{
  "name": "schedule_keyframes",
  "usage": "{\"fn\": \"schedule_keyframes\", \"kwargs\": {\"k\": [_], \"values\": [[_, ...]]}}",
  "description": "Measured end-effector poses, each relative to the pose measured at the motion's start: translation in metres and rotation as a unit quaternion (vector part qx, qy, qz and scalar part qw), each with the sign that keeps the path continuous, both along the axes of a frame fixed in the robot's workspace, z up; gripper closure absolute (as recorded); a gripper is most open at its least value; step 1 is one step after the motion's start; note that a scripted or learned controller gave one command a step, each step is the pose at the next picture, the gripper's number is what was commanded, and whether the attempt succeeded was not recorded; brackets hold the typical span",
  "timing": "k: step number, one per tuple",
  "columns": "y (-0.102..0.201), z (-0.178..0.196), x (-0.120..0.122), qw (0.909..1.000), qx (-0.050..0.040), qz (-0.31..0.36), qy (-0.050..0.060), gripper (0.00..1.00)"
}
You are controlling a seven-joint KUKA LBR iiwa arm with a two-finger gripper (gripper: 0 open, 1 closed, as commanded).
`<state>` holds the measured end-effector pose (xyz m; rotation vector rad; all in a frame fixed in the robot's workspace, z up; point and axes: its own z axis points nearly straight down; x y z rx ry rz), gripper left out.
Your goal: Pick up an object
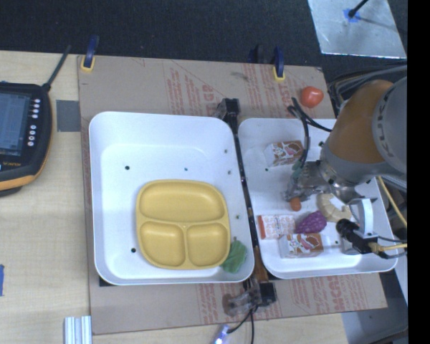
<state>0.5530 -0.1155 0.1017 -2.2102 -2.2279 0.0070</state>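
My gripper (298,190) hangs low over the middle of the right bin (272,262), under the grey and orange arm. Its tips sit just above a small orange piece (295,204). A purple grape bunch (311,223) lies just below and right of the gripper. Two snack packets (276,226) (302,244) lie near the bin's front, and a third packet (284,151) lies toward the back. A pale beige object (331,208) rests to the right of the grapes.
The left bin (115,135) holds a yellow divided plate (183,223) and a green item (235,256) at its front right corner. A red ball (312,96) lies on the cardboard behind the right bin. A teach pendant (14,135) sits at far left.
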Motion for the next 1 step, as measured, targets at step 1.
{"fn": "schedule_keyframes", "kwargs": {"k": [1], "values": [[0.0584, 0.0904, 0.0255, 1.0000, 0.0008, -0.002, -0.001, 1.00]]}}
